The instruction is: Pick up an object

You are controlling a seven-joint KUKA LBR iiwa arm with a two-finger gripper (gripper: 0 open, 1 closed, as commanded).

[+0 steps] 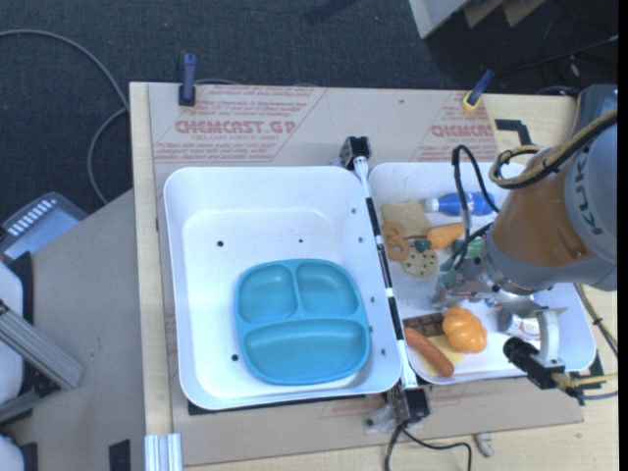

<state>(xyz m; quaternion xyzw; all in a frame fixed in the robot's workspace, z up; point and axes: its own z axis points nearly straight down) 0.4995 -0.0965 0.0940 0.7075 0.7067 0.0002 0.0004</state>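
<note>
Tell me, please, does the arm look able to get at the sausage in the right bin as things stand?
Probably yes. The sausage lies uncovered near the front edge of the right bin, with the gripper poised just behind it. The orange fruit sits close beside it and could crowd the approach.

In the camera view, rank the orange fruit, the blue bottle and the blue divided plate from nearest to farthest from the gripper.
From the gripper:
1. Orange fruit, just below it in the right bin.
2. Blue bottle, at that bin's far edge.
3. Blue divided plate, in the left bin.
</note>
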